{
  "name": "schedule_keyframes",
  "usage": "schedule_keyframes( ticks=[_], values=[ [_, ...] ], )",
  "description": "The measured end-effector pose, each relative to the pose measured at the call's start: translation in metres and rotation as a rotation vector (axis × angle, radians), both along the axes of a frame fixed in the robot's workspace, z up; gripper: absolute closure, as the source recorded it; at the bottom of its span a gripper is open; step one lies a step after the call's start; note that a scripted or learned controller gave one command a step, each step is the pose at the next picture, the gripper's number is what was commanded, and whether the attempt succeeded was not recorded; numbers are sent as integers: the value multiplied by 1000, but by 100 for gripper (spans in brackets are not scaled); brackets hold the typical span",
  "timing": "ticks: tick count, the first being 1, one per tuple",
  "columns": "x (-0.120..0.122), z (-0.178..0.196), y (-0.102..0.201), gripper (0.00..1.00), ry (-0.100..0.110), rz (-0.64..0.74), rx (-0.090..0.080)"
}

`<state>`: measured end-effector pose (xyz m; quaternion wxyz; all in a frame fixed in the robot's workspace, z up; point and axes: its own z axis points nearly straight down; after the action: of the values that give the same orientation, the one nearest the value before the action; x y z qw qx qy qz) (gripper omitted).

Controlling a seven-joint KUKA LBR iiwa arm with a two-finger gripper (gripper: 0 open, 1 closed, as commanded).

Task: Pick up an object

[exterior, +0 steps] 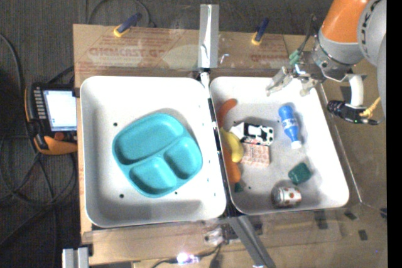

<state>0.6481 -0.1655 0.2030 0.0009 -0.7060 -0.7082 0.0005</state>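
My gripper (290, 86) hangs over the back right corner of the right bin (336, 160), its two fingers spread open with nothing between them. Just below it lies a blue bottle (289, 125) with a white cap. Further left sit a black-and-white box (258, 132), a patterned pink block (256, 153), a yellow banana (232, 145) and an orange piece (226, 111). A dark green block (300, 172) and a silver can (287, 196) rest near the bin's front edge.
The left bin (94, 135) holds a teal divided plate (158, 154). A metal post (208, 34) stands behind the divider between the bins. A handheld pendant (50, 116) lies off the bench's left side. Clamps (127, 24) hold the back board.
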Motion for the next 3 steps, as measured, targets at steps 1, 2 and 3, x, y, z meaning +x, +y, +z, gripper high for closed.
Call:
schedule_keyframes(
  ticks=[1, 2, 3],
  values=[
    [-10, -61, -41, 0, 2, -90, -3],
    [-17, -107, -42, 0, -5, -58, 2],
    [-17, -99, -41, 100, -2, -56, 2]
  ],
)
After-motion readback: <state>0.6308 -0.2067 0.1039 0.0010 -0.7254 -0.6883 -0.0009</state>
